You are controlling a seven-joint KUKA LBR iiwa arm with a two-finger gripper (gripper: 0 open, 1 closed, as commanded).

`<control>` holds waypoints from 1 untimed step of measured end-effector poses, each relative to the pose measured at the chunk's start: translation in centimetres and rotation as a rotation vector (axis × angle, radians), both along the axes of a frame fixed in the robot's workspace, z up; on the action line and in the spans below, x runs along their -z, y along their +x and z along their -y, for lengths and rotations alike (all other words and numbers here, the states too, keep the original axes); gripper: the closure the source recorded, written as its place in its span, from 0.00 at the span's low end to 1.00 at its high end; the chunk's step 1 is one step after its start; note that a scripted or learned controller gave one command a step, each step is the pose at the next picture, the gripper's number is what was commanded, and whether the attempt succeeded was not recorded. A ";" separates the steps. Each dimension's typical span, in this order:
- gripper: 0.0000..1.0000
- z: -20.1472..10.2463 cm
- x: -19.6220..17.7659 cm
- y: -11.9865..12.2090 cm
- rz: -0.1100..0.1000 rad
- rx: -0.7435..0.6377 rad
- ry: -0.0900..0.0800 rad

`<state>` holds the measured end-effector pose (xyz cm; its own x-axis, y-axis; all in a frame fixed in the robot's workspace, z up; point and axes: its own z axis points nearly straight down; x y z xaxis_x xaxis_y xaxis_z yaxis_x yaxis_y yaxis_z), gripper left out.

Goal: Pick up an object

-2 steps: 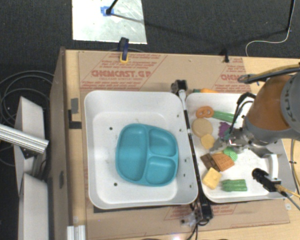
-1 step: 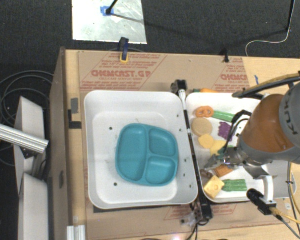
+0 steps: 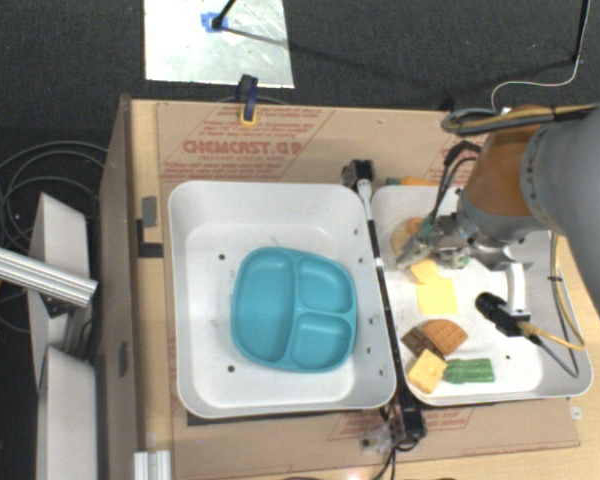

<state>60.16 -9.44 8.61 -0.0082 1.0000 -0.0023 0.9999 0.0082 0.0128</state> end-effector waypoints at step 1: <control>0.00 -0.9 0.0 7.1 -0.002 0.001 0.001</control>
<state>67.29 -8.49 8.63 -0.0076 1.0000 -0.0012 0.9999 0.0076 0.0104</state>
